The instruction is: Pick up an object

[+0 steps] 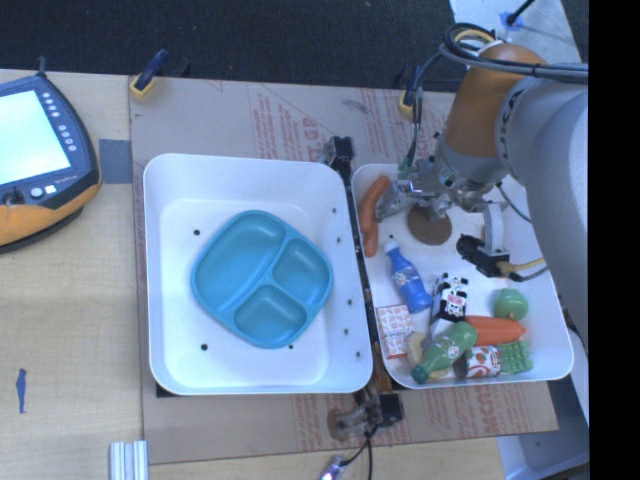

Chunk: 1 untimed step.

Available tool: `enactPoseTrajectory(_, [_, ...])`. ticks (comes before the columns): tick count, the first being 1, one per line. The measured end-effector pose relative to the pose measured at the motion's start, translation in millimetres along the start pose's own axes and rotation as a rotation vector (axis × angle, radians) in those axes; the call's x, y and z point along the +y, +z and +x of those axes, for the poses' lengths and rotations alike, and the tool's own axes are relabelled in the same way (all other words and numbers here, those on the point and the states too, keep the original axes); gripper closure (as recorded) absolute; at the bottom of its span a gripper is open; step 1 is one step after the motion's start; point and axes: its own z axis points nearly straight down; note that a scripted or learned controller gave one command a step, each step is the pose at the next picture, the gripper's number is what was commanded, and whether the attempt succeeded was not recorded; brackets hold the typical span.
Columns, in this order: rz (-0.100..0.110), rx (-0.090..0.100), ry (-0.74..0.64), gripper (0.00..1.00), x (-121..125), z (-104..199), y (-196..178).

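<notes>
**Inspector:** Start at the left of the worktop (pixel 70 298).

**Assistant:** A tablet-like controller (pixel 35 163) with an orange casing lies at the 9 o'clock edge, well apart from the bins. The left bin (pixel 160 268) carries a blue divided plate (pixel 262 278), tilted and near its centre, with bare white floor on all sides of it. Its right rim runs just beside the right bin (pixel 555 363).

**Inspector:** Contents of the right bin?

**Assistant:** A hot dog (pixel 372 213) lies along the 9 o'clock wall. A blue bottle (pixel 407 278) sits near the middle. Toward 6 o'clock the pile is tight: a cow figure (pixel 453 296), a green bottle (pixel 445 351), a carrot (pixel 492 329) and a green ball (pixel 510 302), touching or nearly so. A brown disc (pixel 431 227) lies at 12 o'clock.

**Inspector:** Arm pose?

**Assistant:** The arm (pixel 530 138) comes in from 2 o'clock, orange band uppermost, wrist pointing steeply down. The gripper (pixel 425 203) is low over the 12 o'clock end of the bin, at the brown disc, with the hot dog just beside it.

**Inspector:** Jaws?

**Assistant:** Cannot tell; hardware and cables hide them. Open floor lies between the disc and the blue bottle.
</notes>
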Motion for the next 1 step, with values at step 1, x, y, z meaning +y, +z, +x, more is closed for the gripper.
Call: enactPoseTrajectory(1, [0.0, 0.0, 0.001, 0.0, 0.0, 1.7, -0.1])
